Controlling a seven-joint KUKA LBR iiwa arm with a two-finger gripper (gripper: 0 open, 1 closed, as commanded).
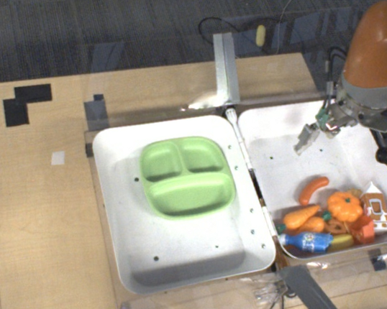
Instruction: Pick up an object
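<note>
End effector [306, 137] over far part of right bin [284, 172], nothing between fingers; spread or pressed together impossible to tell. Toy pile at bin's near edge, nearward of end effector. Closest piece: sausage [312, 188], smooth orange-red plastic, curved, long axis slanting left-near to right-far. Behind it a ribbed orange pumpkin [344, 205], a carrot [300, 217], a glossy blue packet [308, 242]. In left bin [124, 219], a green 3-compartment plate [184, 176].

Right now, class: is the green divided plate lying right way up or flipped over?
Right way up: the green plate lies flat in the left bin, its three hollow compartments facing up.
</note>
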